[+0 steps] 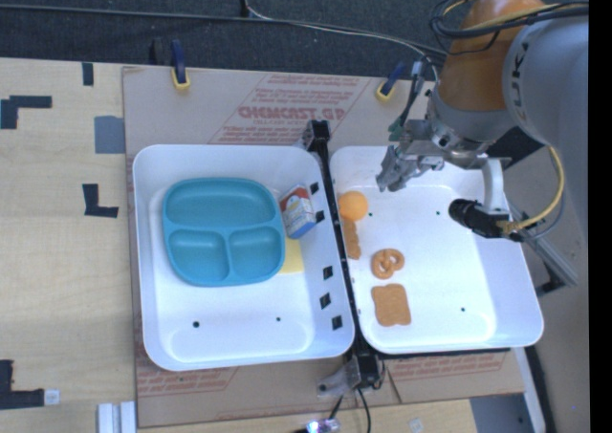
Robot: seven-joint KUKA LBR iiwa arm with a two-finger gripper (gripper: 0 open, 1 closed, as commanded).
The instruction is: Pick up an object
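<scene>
Two white bins sit side by side on the table; the gripper (394, 176) hangs over the right bin (497, 312), upper centre-right of frame. Whether its jaws are spread, I cannot tell. An orange ball (353, 205), the nearest object, lies just below-left of them by the divider.

The bench is viewed from one fixed camera above, angled downward. Both white bins (239, 350) are framed fully at middle distance, and the arm (516, 58) is seen entering from the right.
</scene>
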